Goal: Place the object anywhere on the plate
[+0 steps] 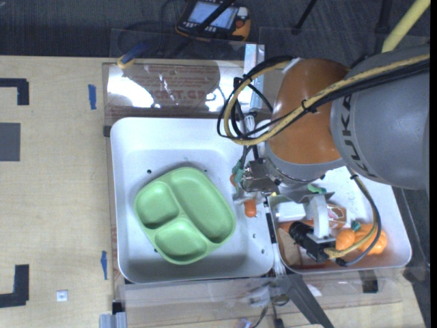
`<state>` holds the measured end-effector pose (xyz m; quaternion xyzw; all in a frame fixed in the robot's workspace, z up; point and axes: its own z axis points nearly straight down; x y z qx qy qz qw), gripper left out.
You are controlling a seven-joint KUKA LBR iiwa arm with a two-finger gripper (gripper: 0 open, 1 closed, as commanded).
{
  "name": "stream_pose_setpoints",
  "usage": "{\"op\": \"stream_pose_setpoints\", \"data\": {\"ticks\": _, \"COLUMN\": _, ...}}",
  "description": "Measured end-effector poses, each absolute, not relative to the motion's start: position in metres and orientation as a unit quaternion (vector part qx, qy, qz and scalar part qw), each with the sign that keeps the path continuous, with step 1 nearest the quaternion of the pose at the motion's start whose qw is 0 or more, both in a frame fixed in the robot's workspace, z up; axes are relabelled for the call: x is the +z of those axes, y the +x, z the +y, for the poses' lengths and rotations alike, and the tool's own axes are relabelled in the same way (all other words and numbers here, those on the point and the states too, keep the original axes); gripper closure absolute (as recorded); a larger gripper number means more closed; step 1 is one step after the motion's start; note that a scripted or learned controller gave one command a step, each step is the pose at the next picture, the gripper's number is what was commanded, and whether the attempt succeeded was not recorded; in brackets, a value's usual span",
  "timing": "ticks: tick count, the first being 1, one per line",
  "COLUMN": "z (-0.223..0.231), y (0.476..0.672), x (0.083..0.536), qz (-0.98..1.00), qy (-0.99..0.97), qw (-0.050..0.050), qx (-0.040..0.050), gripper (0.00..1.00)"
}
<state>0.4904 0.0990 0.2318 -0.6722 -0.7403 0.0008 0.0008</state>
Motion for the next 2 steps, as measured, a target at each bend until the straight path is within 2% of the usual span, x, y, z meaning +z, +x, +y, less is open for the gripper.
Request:
{"op": "stream_pose_setpoints", "data": {"ticks": 1, "z": 0.0993, "y": 0.4911, "x": 0.241, "qz": -0.74, "qy": -0.672, "qw": 0.0, "qx": 0.0006, "gripper": 1.0}}
{"op": "stream_pose_setpoints", "data": {"ticks": 2, "z": 0.0992, "y": 0.4911, "x": 0.2411, "qz": -0.74, "qy": -0.673, "qw": 0.0, "qx": 0.0006, "gripper": 0.0}}
